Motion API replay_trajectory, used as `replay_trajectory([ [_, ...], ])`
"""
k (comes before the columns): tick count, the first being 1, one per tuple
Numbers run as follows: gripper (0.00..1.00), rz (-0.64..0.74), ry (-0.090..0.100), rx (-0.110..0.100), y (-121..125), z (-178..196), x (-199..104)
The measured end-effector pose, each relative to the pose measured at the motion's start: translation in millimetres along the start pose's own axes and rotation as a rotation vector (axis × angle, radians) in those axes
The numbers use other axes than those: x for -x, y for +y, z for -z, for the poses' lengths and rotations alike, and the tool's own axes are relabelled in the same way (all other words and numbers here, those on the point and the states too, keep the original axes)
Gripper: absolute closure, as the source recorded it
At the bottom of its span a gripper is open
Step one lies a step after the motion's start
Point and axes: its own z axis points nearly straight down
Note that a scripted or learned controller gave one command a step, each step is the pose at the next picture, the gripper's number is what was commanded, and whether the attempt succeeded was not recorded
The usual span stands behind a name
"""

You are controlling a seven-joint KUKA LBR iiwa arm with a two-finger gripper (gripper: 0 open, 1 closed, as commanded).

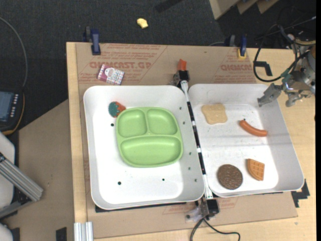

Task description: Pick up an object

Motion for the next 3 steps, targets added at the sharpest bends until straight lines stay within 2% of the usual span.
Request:
replay_trajectory([
  [1,0.0,0.002,0.002,-0.006,5.0,-145.2,-17.6],
  [2,1.0,0.002,-0.003,0.006,8.1,-126.6,-15.7],
  [3,1.0,0.008,0.002,0.006,37.3,-117.8,-97.3],
])
